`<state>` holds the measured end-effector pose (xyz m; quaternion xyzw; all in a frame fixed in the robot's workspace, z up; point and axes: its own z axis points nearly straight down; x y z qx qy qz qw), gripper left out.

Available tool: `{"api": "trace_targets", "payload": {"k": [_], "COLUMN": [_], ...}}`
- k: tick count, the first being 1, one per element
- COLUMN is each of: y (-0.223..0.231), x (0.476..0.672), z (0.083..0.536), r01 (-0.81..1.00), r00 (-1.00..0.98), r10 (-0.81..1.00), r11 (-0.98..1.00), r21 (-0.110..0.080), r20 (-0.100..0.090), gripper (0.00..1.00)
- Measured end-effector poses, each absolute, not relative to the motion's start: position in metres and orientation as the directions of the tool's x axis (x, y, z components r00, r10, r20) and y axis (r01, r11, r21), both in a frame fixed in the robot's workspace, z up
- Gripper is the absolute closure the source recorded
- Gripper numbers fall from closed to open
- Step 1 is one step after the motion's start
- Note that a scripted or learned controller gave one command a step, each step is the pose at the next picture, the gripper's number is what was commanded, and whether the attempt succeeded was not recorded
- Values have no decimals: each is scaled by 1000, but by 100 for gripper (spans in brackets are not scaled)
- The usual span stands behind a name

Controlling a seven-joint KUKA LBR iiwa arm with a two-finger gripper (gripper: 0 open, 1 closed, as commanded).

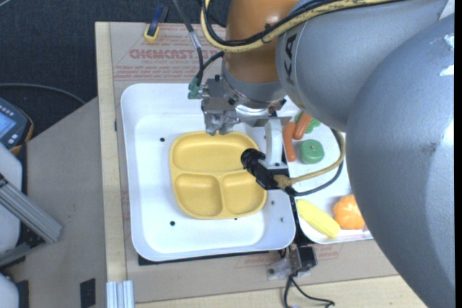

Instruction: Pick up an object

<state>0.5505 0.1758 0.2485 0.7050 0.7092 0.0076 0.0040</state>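
Over the yellow divided plate (pixel 215 177)

Gripper (pixel 220 125) at plate's far rim, plate stretching toward the near side; finger state impossible to tell.

A robot lab: industrial arm (pixel 375 83), loose cables (pixel 184 3), white bins (pixel 137 155) on a bench.

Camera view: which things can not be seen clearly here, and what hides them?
- Gripper: its fingers are hidden behind the wrist, above the yellow tray.
- Right bin: mostly covered by the grey arm.
- Carrot: its upper end is hidden under the arm.
- Orange: partly hidden by the arm.
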Motion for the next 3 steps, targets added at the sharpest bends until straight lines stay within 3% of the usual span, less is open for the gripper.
{"api": "trace_targets", "payload": {"k": [1,2,3], "y": [206,226,226], "x": [650,612,614], "z": [215,102,119], "r01": [1000,1000,1000], "r00": [-4,-3,-4], "r10": [1000,1000,1000], "r11": [4,3,4], "r21": [7,6,10], "r20": [0,1,3], "gripper": [100,100,100]}}
